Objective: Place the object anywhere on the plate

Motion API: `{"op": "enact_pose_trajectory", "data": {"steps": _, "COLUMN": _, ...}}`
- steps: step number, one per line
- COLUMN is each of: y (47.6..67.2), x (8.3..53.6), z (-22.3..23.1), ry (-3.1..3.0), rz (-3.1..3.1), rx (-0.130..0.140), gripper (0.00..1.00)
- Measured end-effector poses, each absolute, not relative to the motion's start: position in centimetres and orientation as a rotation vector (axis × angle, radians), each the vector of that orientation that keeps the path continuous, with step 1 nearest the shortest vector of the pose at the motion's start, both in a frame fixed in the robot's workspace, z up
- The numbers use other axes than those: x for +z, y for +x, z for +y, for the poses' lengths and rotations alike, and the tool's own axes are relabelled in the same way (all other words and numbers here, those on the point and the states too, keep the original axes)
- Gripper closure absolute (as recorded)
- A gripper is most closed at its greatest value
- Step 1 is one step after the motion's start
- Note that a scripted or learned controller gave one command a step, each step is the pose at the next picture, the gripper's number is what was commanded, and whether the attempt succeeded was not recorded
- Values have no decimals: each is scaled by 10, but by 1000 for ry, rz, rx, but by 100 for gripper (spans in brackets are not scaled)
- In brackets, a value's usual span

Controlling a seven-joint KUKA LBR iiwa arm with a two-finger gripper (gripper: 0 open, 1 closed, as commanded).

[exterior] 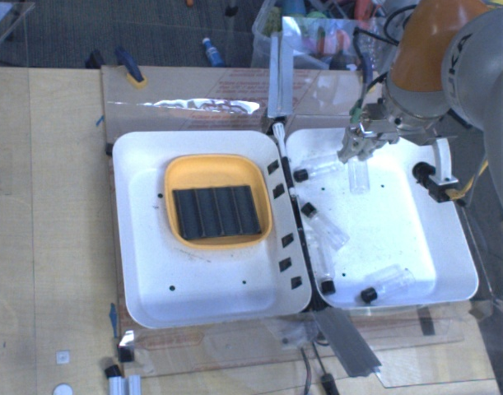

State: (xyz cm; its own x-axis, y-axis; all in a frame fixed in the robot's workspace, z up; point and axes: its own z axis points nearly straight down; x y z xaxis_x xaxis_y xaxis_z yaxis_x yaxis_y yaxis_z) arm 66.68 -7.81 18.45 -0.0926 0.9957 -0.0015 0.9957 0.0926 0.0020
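While a clear plastic tube (359, 176) hangs upright just under my gripper (356, 148), I hover over the right bin (449, 253); whether my fingers pinch it I cannot tell.

Other clear tubes lie scattered on that bin's floor, one near the front edge (388, 280), one by the divider (327, 234); in the left bin (144, 245) rests the yellow plate (218, 197), bearing a dark ribbed block (216, 212); my orange band (428, 44) shows at upper right.

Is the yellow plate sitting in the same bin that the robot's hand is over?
No, the plate lies in the left bin; the hand is over the right one.
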Motion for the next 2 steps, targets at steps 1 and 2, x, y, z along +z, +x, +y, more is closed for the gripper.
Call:
{"op": "enact_pose_trajectory", "data": {"steps": 1, "y": 667, "x": 197, "z": -50, "ry": 1825, "rz": 2554, "rx": 3, "gripper": 100}}
{"op": "enact_pose_trajectory", "data": {"steps": 2, "y": 616, "x": 185, "z": -44, "ry": 1384, "rz": 2823, "rx": 1, "gripper": 100}}
